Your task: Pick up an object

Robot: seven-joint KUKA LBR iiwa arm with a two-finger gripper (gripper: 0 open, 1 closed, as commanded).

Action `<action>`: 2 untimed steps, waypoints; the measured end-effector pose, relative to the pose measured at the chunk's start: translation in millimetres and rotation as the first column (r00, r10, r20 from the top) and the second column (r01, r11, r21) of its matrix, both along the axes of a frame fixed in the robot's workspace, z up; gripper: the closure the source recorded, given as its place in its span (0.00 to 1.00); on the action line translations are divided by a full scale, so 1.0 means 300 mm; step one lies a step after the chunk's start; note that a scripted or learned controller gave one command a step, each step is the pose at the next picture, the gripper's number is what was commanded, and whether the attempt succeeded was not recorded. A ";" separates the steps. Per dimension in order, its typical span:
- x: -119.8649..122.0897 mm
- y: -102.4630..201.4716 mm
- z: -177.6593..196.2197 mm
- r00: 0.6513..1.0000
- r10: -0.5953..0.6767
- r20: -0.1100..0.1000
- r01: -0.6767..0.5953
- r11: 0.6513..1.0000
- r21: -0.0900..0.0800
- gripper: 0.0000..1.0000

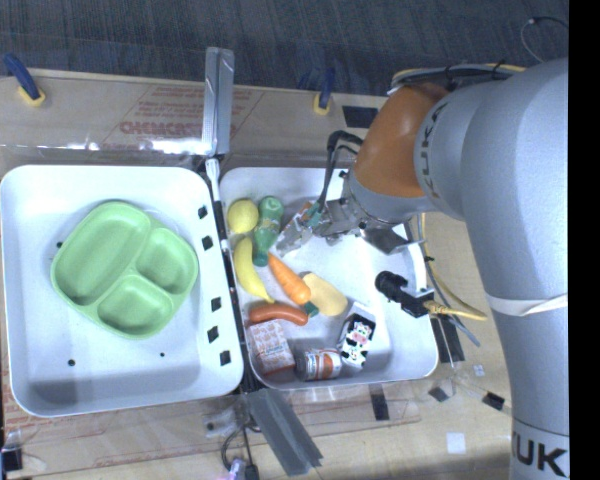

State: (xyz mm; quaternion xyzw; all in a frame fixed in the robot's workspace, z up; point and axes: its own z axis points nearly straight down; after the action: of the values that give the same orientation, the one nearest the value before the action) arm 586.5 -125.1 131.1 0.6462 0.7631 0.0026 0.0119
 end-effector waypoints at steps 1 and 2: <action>-0.203 0.073 -0.128 1.000 0.008 -0.019 -0.008 1.000 0.010 0.00; -0.201 0.073 -0.101 1.000 0.013 -0.020 -0.013 1.000 0.007 1.00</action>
State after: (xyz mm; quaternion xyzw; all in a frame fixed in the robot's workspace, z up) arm 526.2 -103.3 100.8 0.6412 0.7674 -0.0014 0.0020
